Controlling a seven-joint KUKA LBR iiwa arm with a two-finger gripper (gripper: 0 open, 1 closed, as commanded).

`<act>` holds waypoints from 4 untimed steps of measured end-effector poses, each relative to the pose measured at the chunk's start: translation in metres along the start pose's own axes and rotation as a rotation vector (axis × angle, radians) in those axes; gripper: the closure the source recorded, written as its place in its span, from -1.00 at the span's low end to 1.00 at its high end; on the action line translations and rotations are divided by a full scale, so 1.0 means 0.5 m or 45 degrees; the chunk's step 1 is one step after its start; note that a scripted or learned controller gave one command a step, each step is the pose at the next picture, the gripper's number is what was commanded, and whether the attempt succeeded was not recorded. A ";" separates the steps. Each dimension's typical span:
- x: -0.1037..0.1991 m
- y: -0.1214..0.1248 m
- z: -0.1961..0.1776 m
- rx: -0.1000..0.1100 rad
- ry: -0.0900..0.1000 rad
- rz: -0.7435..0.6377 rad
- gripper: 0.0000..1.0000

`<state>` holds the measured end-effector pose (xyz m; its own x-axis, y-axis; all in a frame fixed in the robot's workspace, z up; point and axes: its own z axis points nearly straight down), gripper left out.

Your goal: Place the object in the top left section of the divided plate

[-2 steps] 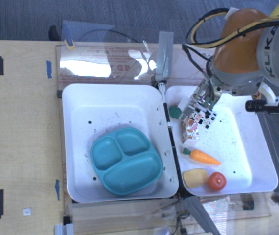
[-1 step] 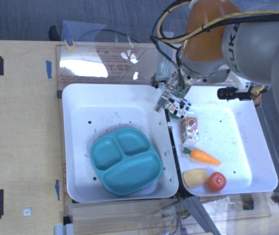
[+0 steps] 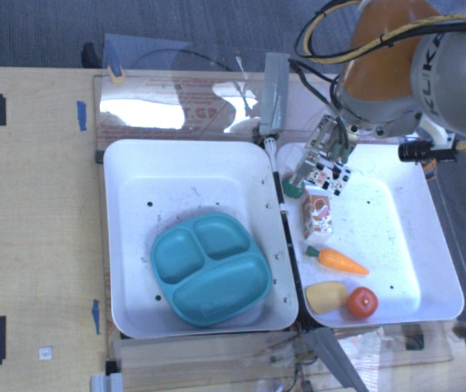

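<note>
The gripper (image 3: pixel 313 172) hangs over the right bin (image 3: pixel 405 219) above a carton (image 3: pixel 319 215); the plate (image 3: pixel 210 268) sits in the left bin (image 3: pixel 135 219).

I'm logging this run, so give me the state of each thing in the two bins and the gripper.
divided plate: flat in the left bin, sections bare.
carton: lying in the right bin, just below the gripper.
carrot: lying on its side.
potato: resting beside the tomato.
tomato: resting near the front wall.
gripper: low over the right bin's back left corner, not seen holding anything.

Divided plate (image 3: pixel 210 269) sections open above; bin divider wall (image 3: pixel 280 211) between bins
</note>
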<state>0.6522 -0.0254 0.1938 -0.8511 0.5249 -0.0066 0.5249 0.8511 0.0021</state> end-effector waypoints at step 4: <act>0.301 0.286 -0.276 -0.009 -0.004 -0.976 1.00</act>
<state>0.5982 0.1756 0.3309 -0.9771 -0.2124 -0.0117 -0.2125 0.9772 0.0023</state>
